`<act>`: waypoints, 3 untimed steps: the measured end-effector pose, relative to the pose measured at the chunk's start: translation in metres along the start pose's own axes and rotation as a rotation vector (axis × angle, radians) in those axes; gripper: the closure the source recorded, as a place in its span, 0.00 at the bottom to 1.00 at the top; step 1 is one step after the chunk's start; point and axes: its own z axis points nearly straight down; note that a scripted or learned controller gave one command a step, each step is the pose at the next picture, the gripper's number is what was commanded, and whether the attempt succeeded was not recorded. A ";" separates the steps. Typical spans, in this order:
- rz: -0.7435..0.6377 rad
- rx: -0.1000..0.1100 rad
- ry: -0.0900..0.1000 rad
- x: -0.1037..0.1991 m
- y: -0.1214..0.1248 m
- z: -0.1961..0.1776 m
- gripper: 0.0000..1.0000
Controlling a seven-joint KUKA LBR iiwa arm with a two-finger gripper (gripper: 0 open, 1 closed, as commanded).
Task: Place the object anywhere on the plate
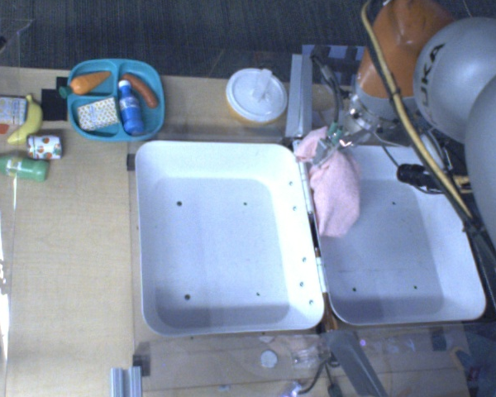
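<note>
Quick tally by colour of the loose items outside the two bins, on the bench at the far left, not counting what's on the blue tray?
Yellow: 1, banana
Green: 1, bottle
Red-and-white: 2, carton, can
Total: 4

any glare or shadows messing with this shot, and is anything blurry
Camera view: soft shadow pools along the left bin's near wall and the right bin's near edge; a pale reflective sheen streaks the bench at far left; the arm looms large and slightly soft at the right; the pink cloth hanging by the gripper stays evenly lit.

cloth (pixel 335 190) in right bin (pixel 413 296), by left rim
</note>
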 end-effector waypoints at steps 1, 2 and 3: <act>-0.007 -0.001 0.000 0.001 0.003 -0.040 1.00; -0.412 0.000 0.002 0.054 0.016 -0.049 1.00; -0.813 -0.002 0.002 0.104 0.036 -0.057 1.00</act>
